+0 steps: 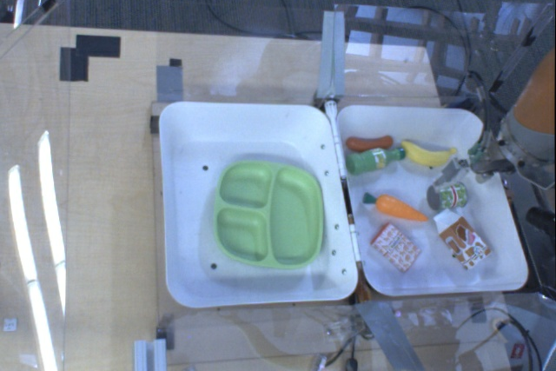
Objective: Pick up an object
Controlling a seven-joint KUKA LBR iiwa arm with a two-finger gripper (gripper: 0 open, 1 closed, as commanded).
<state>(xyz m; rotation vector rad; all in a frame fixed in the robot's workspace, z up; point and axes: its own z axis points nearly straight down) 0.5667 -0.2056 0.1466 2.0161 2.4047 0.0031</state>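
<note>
**Camera view: gripper low over the right bin, can nearest**

Hangs at the far right corner of the right bin (pixel 518 281), this gripper (pixel 476 159), just right of the banana (pixel 427 154) and just beyond the can (pixel 449 195). Cannot tell how wide it stands; too blurred against the bin wall. Holds nothing that can be seen.

Probably best to treat the can as the target. Come down straight over it and close across its round body, not its ends. Keep clear of the banana on the far side and the carrot (pixel 401 207) to the left. Lift only once it is squarely seated, since a tipped can likely rolls.

Looks small and cylindrical, lying tilted, with a silvery end and a label in white, green and red. Rests apart from the two printed cartons (pixel 464 242) nearer the front.
</note>
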